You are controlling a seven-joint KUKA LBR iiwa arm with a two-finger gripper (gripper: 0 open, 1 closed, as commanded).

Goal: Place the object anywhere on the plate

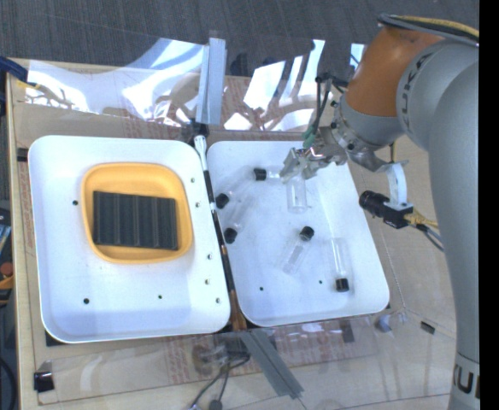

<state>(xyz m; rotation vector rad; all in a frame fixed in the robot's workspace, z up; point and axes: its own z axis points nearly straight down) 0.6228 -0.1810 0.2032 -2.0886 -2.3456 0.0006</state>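
Clear vials [299, 196] litter the right bin [365, 272]; the gripper [303, 162] hovers far-side, jaws unreadable here, perhaps empty, so grasp one squarely before crossing to the yellow plate [135, 180].

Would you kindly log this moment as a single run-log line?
arm: over right bin | pincer: above vials | plate: left bin, no vial on it | placing: not done

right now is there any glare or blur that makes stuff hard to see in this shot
Camera view: strong glare on the shiny sheeting behind the bins; the clear vials nearly vanish against the white right bin, only their black caps stand out; the gripper is small and soft, its details hard to read; the yellow plate is evenly lit.
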